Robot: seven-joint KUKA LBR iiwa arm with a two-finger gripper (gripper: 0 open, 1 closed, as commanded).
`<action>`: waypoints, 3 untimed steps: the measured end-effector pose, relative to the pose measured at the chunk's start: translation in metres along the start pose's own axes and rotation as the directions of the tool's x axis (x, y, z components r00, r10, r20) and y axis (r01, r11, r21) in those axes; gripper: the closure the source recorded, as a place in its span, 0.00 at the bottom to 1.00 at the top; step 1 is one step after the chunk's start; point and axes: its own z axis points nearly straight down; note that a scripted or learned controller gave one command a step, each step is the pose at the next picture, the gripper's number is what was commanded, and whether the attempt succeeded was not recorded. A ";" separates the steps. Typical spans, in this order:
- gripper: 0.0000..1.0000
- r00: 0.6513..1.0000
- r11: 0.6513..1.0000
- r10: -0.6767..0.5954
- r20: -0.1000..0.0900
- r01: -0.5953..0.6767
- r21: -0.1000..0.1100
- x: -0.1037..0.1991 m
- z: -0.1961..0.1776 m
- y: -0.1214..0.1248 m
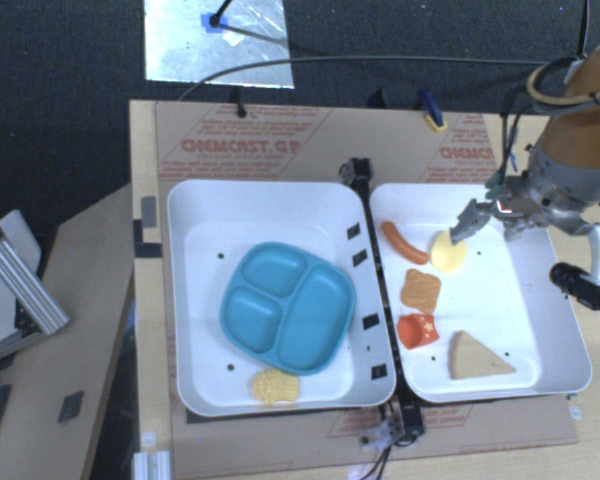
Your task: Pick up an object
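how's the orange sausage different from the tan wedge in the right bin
The sausage is orange, long, thin and curved; the wedge is tan and triangular with flat sides. The sausage lies near the divider in the far part of the right bin; the wedge sits near its front wall. The wedge covers more area. Both lie flat on the bin floor, untouched by the gripper.

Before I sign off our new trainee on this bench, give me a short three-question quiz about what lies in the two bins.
1. True or false: the blue tray lies in the left bin.
2. Which item lies nearest the gripper? A) pale yellow piece B) tan wedge C) corn cob
3. Fill in: the red piece lies in the ___ bin.

Key: 1 true; 2 A; 3 right.
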 end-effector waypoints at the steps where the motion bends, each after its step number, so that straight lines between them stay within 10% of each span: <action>1: 0.00 1.000 1.000 0.002 0.000 -0.002 0.003 0.002 0.062 0.002; 3: 0.00 1.000 1.000 0.004 -0.001 -0.004 -0.002 0.012 0.152 0.001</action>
